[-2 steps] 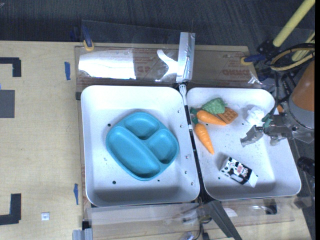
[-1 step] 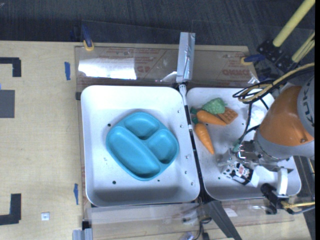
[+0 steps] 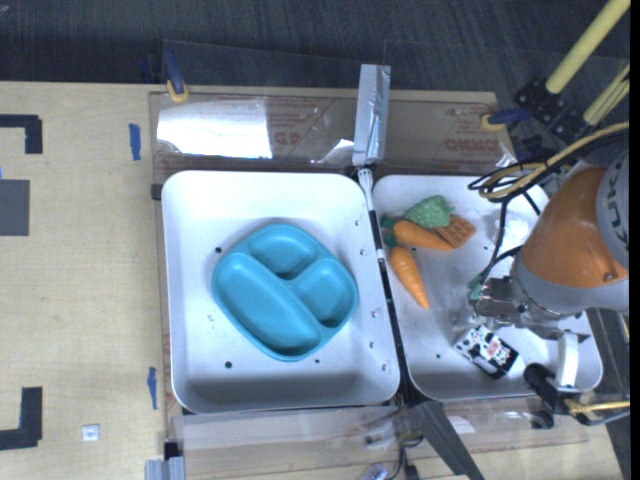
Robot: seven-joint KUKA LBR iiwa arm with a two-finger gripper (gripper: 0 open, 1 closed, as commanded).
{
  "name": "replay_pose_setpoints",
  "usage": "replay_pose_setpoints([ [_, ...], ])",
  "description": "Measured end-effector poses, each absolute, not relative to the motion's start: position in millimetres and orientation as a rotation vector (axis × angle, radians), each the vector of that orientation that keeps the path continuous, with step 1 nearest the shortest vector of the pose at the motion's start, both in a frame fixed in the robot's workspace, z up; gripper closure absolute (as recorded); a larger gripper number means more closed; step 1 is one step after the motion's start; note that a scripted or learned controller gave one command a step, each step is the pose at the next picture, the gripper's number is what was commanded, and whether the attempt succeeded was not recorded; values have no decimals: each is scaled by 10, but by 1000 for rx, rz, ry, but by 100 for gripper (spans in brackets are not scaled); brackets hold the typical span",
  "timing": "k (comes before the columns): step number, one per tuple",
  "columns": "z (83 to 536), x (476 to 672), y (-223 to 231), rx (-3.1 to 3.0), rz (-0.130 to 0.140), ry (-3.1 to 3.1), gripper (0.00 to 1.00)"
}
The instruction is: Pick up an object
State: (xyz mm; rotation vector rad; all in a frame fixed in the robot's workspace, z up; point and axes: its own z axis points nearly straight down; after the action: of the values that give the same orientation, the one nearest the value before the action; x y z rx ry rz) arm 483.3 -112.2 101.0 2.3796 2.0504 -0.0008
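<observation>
The right bin holds an orange toy carrot near its left wall. Behind that carrot, at the far left of the bin, a second carrot lies across, with a green leafy piece and a ridged orange piece against it. My gripper reaches in from the right and sits low over the bin's bare front floor. It is to the right of and nearer than the first carrot, with a clear gap between them. Nothing shows in its grasp.
The left bin carries a blue divided plate at its middle. A clear plastic wall stands behind the bins. Cables and a yellow bar crowd the far right, above the arm's grey and orange body.
</observation>
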Motion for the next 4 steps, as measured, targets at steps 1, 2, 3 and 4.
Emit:
replay_pose_setpoints([
  [1,1819,5048,-688,2180,-2,2263,100],
  [2,1809,5042,-693,2182,-5,2263,0],
  [3,1621,4787,-1491,2261,-8,2188,0],
  [4,1346,4889,-1215,2155,-6,2296,0],
])
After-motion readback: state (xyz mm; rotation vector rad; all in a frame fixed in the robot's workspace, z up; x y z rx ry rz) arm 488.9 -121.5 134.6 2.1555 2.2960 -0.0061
